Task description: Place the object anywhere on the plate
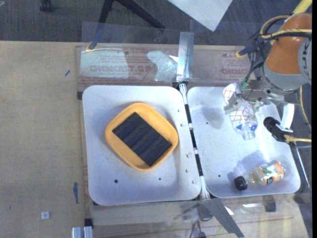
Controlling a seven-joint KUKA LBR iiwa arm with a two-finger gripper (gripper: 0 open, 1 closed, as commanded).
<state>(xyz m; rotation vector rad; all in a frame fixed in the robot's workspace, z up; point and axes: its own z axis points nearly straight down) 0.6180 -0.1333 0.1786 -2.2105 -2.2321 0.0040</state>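
Right bin [218, 148]: capped bottle [260, 175] lying near the front; clear bottle [246, 120] under gripper [241, 101], claw state unclear. Left bin [99, 177]: yellow plate [141, 135] bearing a dark slab [142, 139].

This is a robotics lab or a test room. A wooden desk [34, 133] carries two white bins [94, 182] taped and fixed in place, a grey and orange robot arm [287, 53] with yellow cables reaches in, and an office chair base [114, 4] stands on dark carpet.

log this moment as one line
hand: over right bin, fingers unclear | bottle: lying in right bin | plate: left bin
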